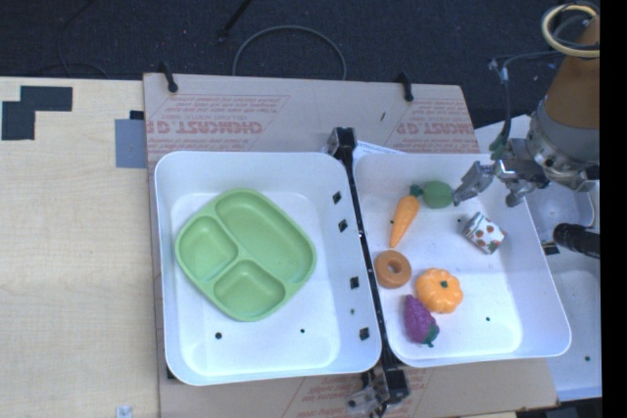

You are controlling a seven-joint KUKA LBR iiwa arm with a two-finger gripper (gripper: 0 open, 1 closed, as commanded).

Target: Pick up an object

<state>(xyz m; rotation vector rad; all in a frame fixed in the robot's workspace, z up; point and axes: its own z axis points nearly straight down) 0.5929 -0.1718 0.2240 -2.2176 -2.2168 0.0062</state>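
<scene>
Underneath everything, the flat brown cardboard sheet (294, 117) carries red mirrored print, and the lettering is too blurred to read with confidence. On it sit 2 shallow white plastic bins side by side. The left bin (186, 181) holds a light green plastic plate with 3 compartments (245, 253), lying flat near its middle. The right bin (544, 308) holds the small toys: an orange plastic pumpkin (439, 290) near the centre, an orange carrot with a green top (405, 217) just beside the divider, a purple bunch of grapes (419, 319) toward the front, a brown ring doughnut (393, 268) between carrot and grapes, a green rounded toy (437, 194) by the carrot's top, and a small white block with red spots (483, 233) to the right.

Above the right bin's far right corner hangs the grey two-finger gripper (493, 185), its fingers spread apart with nothing between them, close above the white block.
</scene>
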